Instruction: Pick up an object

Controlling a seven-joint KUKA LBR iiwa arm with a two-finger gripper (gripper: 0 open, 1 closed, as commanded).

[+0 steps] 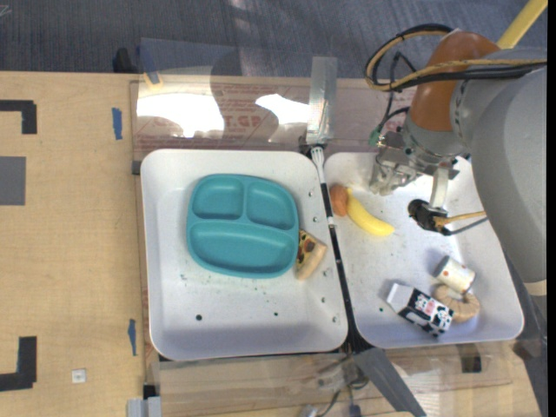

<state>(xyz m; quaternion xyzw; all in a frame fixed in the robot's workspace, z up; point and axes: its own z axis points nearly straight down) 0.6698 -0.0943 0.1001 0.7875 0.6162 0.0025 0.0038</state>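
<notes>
Here the hand [387, 179] hangs over the upper part of the right bin [486, 320], just above a yellow banana [368, 220], and I cannot tell how it is set. The banana lies near the bin's left wall, beside a small orange fruit [339, 200]. In the left bin [165, 320] a teal divided plate [243, 224] rests with a pizza slice toy [308, 252] touching its lower right edge.

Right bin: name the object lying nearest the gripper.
The yellow banana, just below the gripper. The orange piece sits a little further left, and the black-and-white carton and the doughnut lie at the bin's near end.
</notes>
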